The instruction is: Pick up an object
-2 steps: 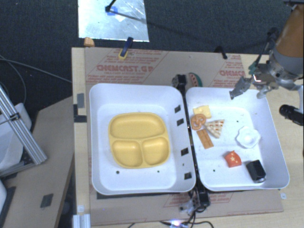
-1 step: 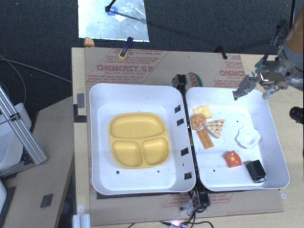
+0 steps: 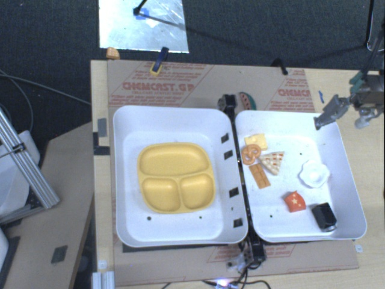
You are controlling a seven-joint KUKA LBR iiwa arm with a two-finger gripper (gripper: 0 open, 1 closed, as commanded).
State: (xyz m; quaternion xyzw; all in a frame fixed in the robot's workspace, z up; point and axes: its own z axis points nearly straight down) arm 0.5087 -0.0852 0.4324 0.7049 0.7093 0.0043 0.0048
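**Gripper parked at the bin's corner, nothing picked yet**

Since the gripper [image 3: 337, 110] hangs over the right bin's [image 3: 346, 161] far right corner, I can't tell its state (too small). The toy food clusters near the divider: pretzel [image 3: 250, 155], pizza slice [image 3: 272, 161], red block [image 3: 295, 201], black piece [image 3: 323, 215]. The yellow tray [image 3: 176, 177] fills the left bin [image 3: 126, 161].
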